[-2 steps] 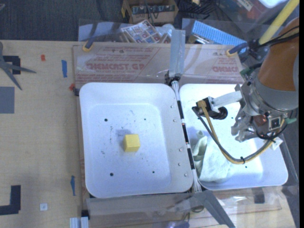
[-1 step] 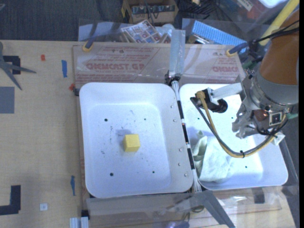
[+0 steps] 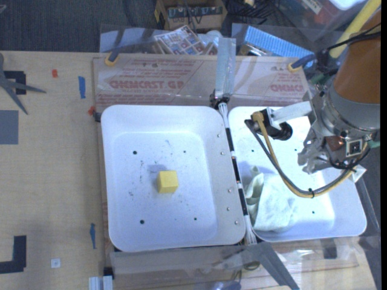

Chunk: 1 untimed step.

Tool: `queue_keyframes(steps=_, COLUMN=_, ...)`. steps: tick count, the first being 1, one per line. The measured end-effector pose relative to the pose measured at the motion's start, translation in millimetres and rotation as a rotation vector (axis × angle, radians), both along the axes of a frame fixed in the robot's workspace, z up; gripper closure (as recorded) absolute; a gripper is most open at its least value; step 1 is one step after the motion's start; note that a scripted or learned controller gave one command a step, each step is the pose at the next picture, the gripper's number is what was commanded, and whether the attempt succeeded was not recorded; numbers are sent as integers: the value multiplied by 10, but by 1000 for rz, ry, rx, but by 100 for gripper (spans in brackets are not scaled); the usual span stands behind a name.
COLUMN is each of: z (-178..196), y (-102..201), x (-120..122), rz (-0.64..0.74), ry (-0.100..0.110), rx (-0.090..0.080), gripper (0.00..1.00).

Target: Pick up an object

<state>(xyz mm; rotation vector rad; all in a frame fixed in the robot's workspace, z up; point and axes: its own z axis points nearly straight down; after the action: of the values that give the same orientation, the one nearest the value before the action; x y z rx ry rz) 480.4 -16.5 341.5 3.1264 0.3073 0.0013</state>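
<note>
Yellow block (image 3: 168, 182): it lies well apart from the pincer (image 3: 315, 156), far off to the pincer's left in the camera view and a little nearer the bottom edge, resting flat on the floor of the left bin (image 3: 115, 162). Nothing touches it, and small dark specks dot the bin floor around it.

The pincer hangs over the right bin (image 3: 357, 222), at the end of the grey arm (image 3: 363, 83) that reaches in from the view's right. The wrist hardware hides its tip, so I cannot tell whether it is open or shut, and nothing can be seen held in it.

Below and to the left of the pincer, toward the bottom of the view, a crumpled white cloth (image 3: 275, 207) sits in the right bin's near corner, pressed up against the wall shared with the left bin. It looks to be apart from the pincer, though the slant of the camera makes that hard to judge.

A yellow and black cable (image 3: 275, 156) loops from a black fitting left of the pincer, sweeps down over the bin floor just above the cloth, and curves back up beneath the pincer.
</note>
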Motion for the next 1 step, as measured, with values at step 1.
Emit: queue_keyframes(steps=1, z=96, y=-5, x=7, rz=-2, ry=0, rx=0, gripper=100)
